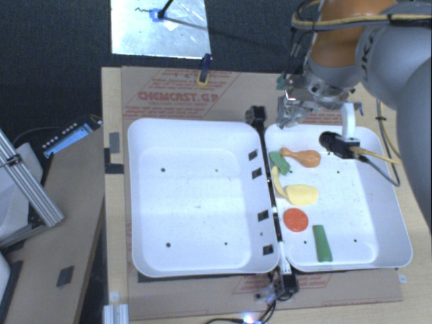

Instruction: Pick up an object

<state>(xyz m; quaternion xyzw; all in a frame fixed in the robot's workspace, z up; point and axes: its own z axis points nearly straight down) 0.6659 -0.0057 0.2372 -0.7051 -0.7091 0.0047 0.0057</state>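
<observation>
The right bin [364, 208] holds several small objects. An orange drumstick-shaped piece [302, 156] lies near the bin's back, with a small green piece [278, 162] to its left. Below them lie a thin yellow curved piece [275, 179], a yellow lump [302, 194], a red-orange disc [295, 219] and a green bar [322, 243]. My gripper [290, 115] hangs over the back left corner of the right bin, above and apart from the drumstick piece. Nothing shows between its tips.
The left bin [196, 194] sits beside the right one, joined by a black clipped divider [266, 187]. A black attachment with a cable [335, 142] hangs off the arm over the right bin's back. A shiny sheet [160, 19] lies beyond the bins.
</observation>
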